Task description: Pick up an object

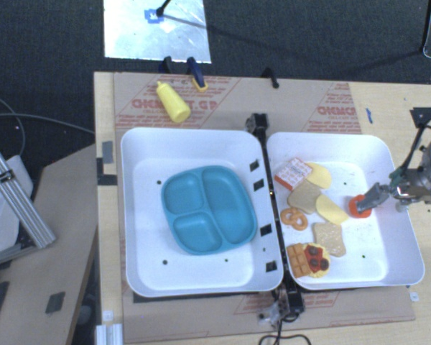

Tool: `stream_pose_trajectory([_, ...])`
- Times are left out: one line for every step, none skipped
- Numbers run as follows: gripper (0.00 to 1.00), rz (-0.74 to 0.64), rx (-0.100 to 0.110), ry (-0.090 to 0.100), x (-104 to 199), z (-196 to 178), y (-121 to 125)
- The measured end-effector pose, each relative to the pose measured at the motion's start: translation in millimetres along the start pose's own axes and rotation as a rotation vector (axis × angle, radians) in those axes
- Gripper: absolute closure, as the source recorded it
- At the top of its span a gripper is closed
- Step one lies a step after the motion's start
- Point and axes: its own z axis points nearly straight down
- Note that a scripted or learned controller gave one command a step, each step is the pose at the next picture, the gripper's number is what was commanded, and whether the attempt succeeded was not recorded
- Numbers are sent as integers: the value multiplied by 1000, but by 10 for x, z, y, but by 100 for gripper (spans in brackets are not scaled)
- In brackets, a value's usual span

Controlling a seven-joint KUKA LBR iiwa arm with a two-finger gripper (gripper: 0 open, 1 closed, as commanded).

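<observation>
I see the gripper [370, 198] over the right bin [399, 246], though I cannot tell how its fingers stand. Far to its left, the left bin [140, 157] holds a blue tray [208, 208]. A red tomato slice [357, 207] sits right at its tip, with bread [305, 196], cheese [330, 210] and a pretzel [295, 218] just left.

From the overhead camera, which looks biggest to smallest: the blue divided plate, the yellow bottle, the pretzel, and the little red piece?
1. Blue divided plate, by far.
2. Yellow bottle.
3. Pretzel and red piece look about alike; too close to rank.
</observation>
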Motion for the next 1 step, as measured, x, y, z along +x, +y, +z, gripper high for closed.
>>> stream_pose_trajectory([0, 4, 9, 2, -233, 1209, -44])
